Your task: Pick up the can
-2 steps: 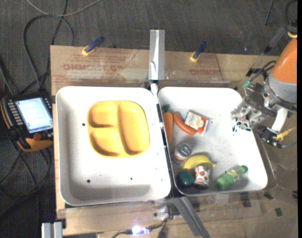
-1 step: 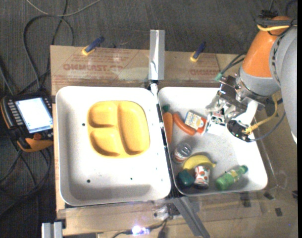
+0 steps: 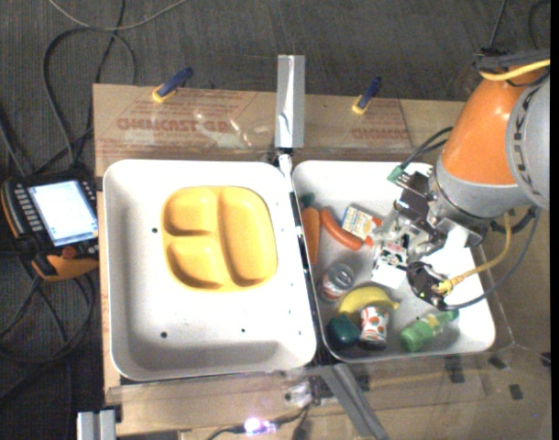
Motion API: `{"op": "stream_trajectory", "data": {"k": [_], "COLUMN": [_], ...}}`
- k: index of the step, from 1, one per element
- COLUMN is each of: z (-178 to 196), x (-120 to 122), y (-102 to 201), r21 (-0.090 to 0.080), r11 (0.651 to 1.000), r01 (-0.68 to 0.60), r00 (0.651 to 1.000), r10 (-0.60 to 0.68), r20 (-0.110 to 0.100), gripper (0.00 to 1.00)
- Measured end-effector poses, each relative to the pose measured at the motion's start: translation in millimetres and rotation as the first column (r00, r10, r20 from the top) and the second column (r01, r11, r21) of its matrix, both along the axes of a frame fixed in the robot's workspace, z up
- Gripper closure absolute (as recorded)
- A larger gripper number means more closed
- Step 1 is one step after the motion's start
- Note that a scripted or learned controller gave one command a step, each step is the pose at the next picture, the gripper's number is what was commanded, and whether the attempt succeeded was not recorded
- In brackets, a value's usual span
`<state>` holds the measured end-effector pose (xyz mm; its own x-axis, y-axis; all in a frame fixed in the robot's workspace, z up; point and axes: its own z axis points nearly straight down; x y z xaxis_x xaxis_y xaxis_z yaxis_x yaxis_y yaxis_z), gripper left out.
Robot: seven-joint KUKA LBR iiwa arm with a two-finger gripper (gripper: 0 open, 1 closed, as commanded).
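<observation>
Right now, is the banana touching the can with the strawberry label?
Touching. The camera view shows the banana lying across the top edge of the strawberry-label can, with no white bin floor visible between them.

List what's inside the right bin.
Right bin: carrot, hot dog, small carton, can, banana, strawberry cup, dark green piece, green bottle. The tool and arm cover the bin's upper right, so anything beneath is hidden.
</observation>
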<state>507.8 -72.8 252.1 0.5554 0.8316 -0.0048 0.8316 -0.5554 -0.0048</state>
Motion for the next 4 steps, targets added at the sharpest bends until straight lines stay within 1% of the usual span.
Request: {"op": "stream_trajectory", "data": {"k": [1, 2, 3, 4], "z": [17, -2, 6, 41], "x": [-10, -25, -25, -14], "y": [6, 71, 56, 73], "r21": [0.000, -0.001, -0.002, -0.004], "r11": [1.000, 0.986, 0.980, 0.951], "r01": [0.031, 0.167, 0.198, 0.310], "r00": [1.000, 0.986, 0.980, 0.951], "r10": [-0.031, -0.167, -0.198, -0.310], "r20": [0.000, -0.002, -0.001, 0.002], "gripper": [1.00, 1.00, 1.00, 1.00]}}
